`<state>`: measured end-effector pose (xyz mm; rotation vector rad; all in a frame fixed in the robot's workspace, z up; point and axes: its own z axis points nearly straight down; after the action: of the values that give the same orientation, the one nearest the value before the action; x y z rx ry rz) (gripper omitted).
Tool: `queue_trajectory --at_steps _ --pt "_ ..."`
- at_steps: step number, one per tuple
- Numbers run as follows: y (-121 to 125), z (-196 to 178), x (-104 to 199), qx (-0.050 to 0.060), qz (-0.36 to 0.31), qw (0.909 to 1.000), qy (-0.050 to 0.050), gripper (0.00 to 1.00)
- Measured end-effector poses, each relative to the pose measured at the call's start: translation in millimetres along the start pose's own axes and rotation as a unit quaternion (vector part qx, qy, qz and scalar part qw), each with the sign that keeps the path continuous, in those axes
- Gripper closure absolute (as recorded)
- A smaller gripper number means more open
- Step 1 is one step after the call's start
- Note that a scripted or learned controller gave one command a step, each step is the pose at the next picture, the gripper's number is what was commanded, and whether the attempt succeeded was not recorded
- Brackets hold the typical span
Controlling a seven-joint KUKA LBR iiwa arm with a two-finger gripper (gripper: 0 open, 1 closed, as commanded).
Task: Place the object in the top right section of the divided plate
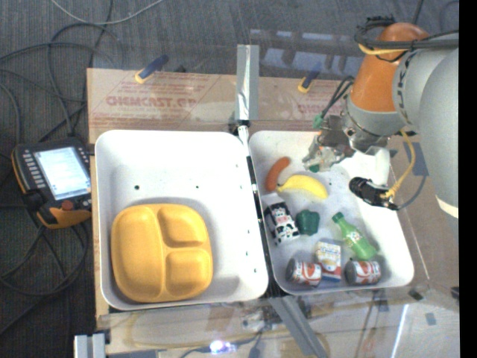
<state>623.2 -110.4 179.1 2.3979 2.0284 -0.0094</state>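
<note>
Two shallow white plastic bins sit side by side on a bench. In the left bin (149,155), a yellow divided plate (162,252) with three sections lies toward the near left corner; nothing rests in any section.

The right bin (402,267) holds small toys. A yellow plastic banana (302,186) lies near the far edge, with a red-orange sausage (277,171) just beside it toward the left wall. Nearer the middle are a black-and-white cow-patterned carton (282,223), a dark green pepper (308,221) and a tilted green bottle (352,236). Along the near edge lie two red cans (304,272) with a small printed box (329,257) between them.

The grey arm's two-finger gripper (322,157) hangs over the far edge of the right bin, just above the banana. Whether its jaws are open or closed cannot be made out.
</note>
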Motion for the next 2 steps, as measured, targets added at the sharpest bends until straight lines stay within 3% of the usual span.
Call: queue_trajectory --at_steps 1,2 --pt "-21 -4 44 0.001 0.136 0.9907 0.002 1.0" --pt "-83 -19 94 0.001 0.138 0.9904 0.002 1.0"
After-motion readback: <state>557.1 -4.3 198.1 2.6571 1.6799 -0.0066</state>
